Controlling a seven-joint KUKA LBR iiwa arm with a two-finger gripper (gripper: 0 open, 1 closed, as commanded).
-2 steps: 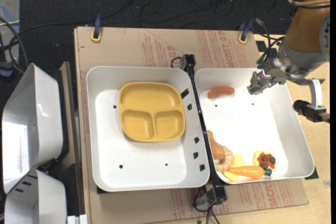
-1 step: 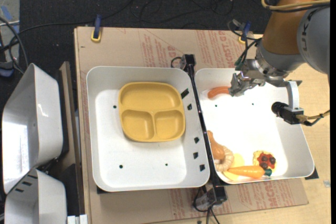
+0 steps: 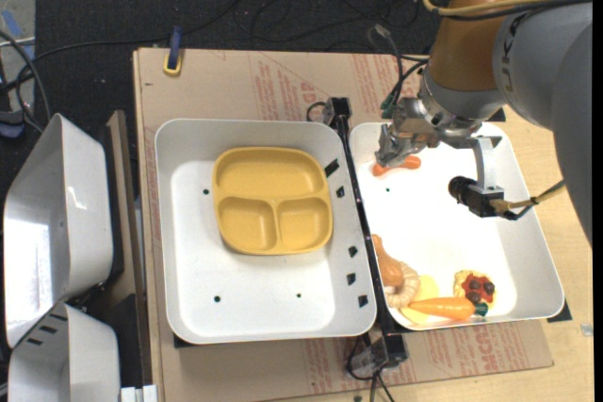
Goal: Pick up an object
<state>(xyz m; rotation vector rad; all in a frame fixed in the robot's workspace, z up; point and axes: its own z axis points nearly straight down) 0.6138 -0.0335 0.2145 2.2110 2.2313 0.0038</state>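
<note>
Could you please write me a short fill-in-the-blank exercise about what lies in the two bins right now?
1. The yellow divided tray lies in the ___ bin of the camera view.
2. The tray has ___ compartments.
3. The gripper hangs over the ___ bin, next to a small orange piece.
4. The toy carrot lies near that bin's ___ edge.

Missing words: left; three; right; bottom

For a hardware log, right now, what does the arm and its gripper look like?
The arm is smooth grey, with a rounded orange band above the wrist. A yellowish cable loops over that band. The gripper is a small grey metal unit with dark wires alongside.
</note>
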